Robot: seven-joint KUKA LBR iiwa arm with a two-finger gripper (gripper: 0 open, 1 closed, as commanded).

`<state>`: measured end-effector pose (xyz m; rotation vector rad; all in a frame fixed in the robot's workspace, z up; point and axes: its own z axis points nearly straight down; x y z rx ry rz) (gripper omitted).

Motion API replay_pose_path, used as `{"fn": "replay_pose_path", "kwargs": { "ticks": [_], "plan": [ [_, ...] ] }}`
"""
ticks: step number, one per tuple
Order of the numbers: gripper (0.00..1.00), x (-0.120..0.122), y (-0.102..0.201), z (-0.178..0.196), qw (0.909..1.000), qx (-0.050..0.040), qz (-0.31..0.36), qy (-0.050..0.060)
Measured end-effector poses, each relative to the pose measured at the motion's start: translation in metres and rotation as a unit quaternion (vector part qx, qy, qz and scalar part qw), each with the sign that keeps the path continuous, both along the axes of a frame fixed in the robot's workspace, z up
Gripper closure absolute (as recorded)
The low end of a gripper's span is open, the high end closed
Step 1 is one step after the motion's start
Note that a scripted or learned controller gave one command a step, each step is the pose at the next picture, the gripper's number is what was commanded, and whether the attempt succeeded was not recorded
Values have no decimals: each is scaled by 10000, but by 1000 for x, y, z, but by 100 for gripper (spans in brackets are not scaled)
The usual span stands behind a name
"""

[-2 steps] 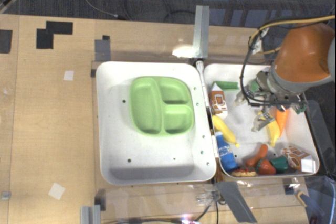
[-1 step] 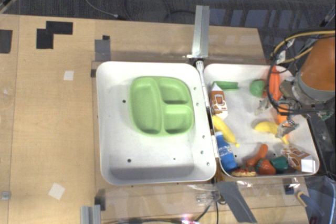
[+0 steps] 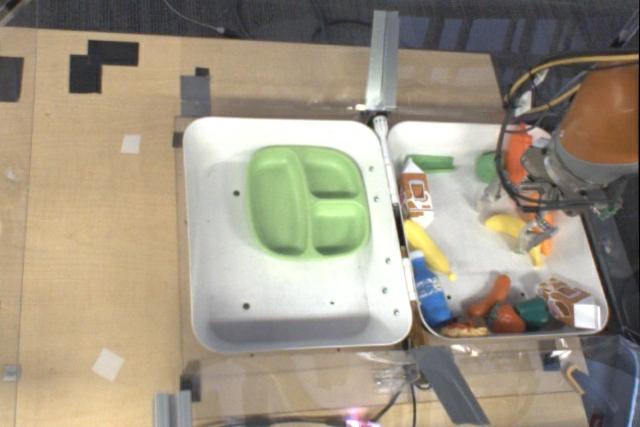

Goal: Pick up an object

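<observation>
The right bin [image 3: 470, 255] holds several small toy items: a green stick [image 3: 431, 162], a brown and white carton [image 3: 415, 194], a yellow banana [image 3: 428, 246], a blue bottle [image 3: 430, 286], a yellow piece [image 3: 506, 225], a reddish sausage [image 3: 490, 294], a red tomato [image 3: 507, 319], a dark green piece [image 3: 532, 312] and a brown and white box [image 3: 568, 299]. The arm's wrist with its orange band [image 3: 600, 127] hangs over the bin's right side. The gripper [image 3: 528, 205] sits below it, near the yellow piece, and the wrist hides most of it.
The left bin [image 3: 215, 215] carries a light green divided tray [image 3: 307, 199]. A metal post [image 3: 383, 65] stands at the back between the bins. Cables [image 3: 545, 75] loop by the arm. Wooden bench [image 3: 90, 245] spreads to the left.
</observation>
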<state>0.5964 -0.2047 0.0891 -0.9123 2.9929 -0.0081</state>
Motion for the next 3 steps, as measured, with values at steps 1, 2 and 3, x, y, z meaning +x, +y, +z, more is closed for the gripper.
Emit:
{"fn": "replay_pose_path", "kwargs": {
  "ticks": [1,2,3],
  "plan": [
    [0,-7,1,1,9931,-13,1176,-6],
    [100,-3,3,16,9932,-12,1163,-82],
    [100,30,62,171,9995,-2,301,-32]
  ]
}}
